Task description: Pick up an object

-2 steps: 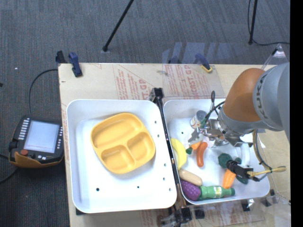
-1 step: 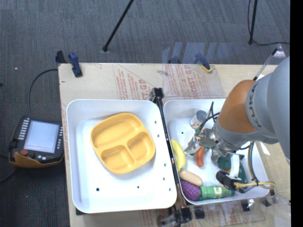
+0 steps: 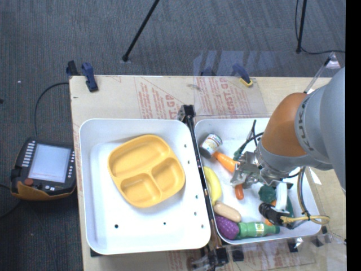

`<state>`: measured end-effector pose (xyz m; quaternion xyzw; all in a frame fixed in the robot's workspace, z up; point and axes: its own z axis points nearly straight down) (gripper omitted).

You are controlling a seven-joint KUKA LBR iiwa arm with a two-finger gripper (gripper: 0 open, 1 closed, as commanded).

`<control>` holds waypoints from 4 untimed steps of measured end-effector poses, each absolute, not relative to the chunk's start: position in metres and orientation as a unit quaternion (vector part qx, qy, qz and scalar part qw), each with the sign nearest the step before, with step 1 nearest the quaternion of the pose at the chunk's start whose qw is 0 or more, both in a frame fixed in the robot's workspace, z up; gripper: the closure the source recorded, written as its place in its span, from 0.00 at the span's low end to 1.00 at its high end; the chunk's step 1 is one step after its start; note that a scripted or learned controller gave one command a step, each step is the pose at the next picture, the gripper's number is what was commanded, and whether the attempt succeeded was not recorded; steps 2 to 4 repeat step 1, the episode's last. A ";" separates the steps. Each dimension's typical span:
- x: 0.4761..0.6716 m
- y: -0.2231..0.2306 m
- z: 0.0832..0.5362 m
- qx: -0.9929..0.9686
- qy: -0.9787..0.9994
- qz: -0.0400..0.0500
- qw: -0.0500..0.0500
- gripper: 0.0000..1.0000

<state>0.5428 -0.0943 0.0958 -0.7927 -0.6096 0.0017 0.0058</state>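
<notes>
— Cardboard-topped bench [image 3: 141, 97] on dark carpet, two white bins side by side. Start at the near edge: what's in the right bin [image 3: 316, 222]?

— Closest to us, a purple grape bunch [image 3: 226, 227] touching a green bottle [image 3: 254, 229] that lies flat along the near wall. Just behind them a tan sausage [image 3: 227, 211], then a banana [image 3: 212, 184] running along the left wall. It's a crowded bin!

— And the gripper [image 3: 243, 175]?

— Down low in the middle of that bin, right over a small orange-red piece [image 3: 239, 192], with a carrot [image 3: 225, 162] just beside it on the far-left side. Whether the jaws are wide or closed I cannot tell — the wrist and cables hide them. Nothing visibly sits between them.

— So what could spoil this pick?

— Clutter, I'd say. Carrot and the small piece lie so near each other that a closing could nudge one and pinch neither, or shove the carrot toward the white can [image 3: 211, 144] further back. Those dark green items [image 3: 267, 195] under the arm could get bumped too.

— And the left bin [image 3: 87, 151]?

— A yellow divided plate [image 3: 146, 170], three compartments, nothing in them. Beyond the bins, blue clamps [image 3: 89, 77] on the far edge, and tripod legs [image 3: 144, 22] on the carpet.
</notes>
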 end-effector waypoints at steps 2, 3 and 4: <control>0.600 -0.050 0.190 -0.855 -0.518 -0.001 0.001 1.00; 0.600 -0.050 0.190 -0.855 -0.518 -0.001 0.001 1.00; 0.600 -0.050 0.190 -0.855 -0.518 -0.001 0.001 1.00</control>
